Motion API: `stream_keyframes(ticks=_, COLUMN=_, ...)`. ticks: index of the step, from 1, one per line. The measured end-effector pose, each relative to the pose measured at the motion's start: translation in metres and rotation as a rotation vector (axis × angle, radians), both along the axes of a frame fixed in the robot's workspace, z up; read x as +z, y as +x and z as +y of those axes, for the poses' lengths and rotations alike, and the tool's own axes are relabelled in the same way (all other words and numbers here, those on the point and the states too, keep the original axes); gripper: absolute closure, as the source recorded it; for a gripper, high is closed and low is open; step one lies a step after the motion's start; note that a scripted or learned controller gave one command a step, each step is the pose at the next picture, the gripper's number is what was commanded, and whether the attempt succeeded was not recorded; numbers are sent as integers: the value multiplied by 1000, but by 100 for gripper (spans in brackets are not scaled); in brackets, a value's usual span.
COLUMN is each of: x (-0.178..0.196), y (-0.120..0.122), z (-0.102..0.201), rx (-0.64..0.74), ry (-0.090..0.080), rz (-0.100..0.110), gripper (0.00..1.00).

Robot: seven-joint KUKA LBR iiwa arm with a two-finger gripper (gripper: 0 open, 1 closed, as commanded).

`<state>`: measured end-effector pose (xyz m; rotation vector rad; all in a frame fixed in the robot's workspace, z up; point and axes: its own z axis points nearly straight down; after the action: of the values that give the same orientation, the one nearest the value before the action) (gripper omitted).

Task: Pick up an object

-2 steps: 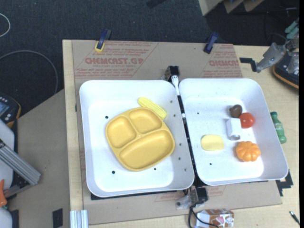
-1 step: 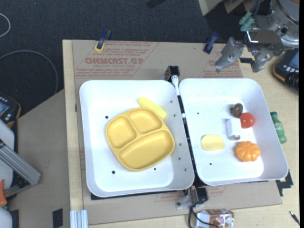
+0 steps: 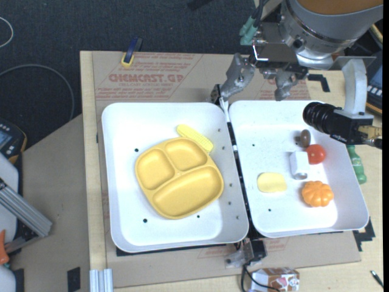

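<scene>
Arm [image 3: 334, 5] cut off by the top and right frame edges, so only its wrist end shows; gripper [image 3: 261, 81] at top centre too foreshortened to tell its finger state. Small brown object [image 3: 302, 138] in the right bin [image 3: 267, 218] too small to identify, partly hidden behind the red piece [image 3: 315, 154]. Packet [image 3: 281, 280] at bottom edge cut off; grey device [image 3: 9, 140] at left edge cropped.
</scene>
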<state>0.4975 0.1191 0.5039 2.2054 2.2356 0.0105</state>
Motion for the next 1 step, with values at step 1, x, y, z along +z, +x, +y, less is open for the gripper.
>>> stream_keyframes(ticks=1, x=10, y=2, z=-6, rx=-10, ry=-3, rz=-2, gripper=100)
